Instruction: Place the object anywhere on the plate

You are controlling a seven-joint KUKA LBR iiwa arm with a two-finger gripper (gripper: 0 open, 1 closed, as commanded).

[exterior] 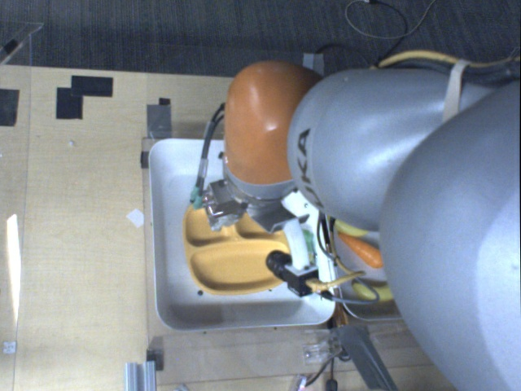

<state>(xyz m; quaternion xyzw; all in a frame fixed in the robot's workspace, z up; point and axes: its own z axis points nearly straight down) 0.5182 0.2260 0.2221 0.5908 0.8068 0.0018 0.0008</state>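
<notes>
Grey arm (423, 177) overhangs the bins, hiding the tool; its opening cannot be determined. Below the wrist, a yellow divided plate (228, 267) lies in the white bin (167, 243). An orange carrot-like object (362, 251) lies right of it.

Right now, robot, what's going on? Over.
Gripper over the yellow sectioned plastic plate in the left white bin. Orange carrot-shaped object beside it. Grey arm blocking view.
</notes>
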